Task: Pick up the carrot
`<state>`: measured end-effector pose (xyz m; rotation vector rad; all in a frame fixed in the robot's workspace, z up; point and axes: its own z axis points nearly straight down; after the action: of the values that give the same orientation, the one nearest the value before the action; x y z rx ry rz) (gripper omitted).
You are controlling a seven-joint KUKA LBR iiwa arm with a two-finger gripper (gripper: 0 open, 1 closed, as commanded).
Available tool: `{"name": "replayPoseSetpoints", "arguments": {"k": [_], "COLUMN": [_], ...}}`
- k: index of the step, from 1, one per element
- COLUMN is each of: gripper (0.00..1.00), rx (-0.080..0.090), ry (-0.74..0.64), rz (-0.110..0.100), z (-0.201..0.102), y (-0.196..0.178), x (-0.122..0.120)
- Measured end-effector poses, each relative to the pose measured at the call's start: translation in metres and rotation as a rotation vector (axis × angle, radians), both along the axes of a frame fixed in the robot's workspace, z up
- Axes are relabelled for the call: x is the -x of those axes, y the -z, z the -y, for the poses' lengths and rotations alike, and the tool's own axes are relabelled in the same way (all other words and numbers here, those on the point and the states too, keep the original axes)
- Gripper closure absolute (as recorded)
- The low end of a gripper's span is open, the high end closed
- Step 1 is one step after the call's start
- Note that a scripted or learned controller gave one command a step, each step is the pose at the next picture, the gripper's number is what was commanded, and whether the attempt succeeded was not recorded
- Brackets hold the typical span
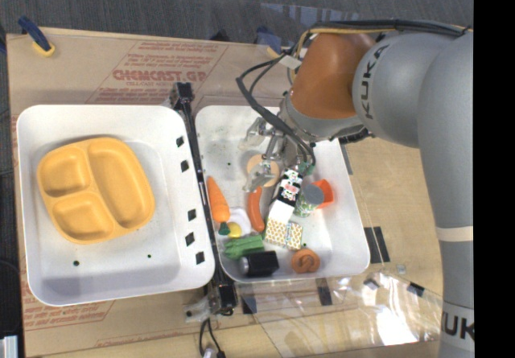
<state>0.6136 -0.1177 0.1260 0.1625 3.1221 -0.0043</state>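
Bins: two, white, side by side. Left bin (48,268) holds one yellow divided tray (95,187). Right bin (354,244) holds clutter. Carrot (218,199): one, orange, lying along right bin's 9 o'clock wall, clear of gripper. Gripper (269,162) over right bin centre, at carrot's 2 o'clock; finger state: cannot tell, metal parts overlap clutter. Also counted: one orange sausage-like piece (256,211), one patterned carton (286,224), one green item (243,246), one black cylinder (259,263). Items under wrist partly hidden, identity unclear.
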Motion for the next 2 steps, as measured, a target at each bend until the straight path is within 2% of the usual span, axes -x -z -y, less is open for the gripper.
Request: {"name": "replayPoseSetpoints", "arguments": {"k": [1,2], "gripper": [0.0,0.0], "rx": [-0.003,-0.005], "ry": [0.124,0.174], "rz": [-0.01,-0.007], "z": [0.026,-0.002], "y": [0.034,0.033], "x": [-0.007,-0.014]}}
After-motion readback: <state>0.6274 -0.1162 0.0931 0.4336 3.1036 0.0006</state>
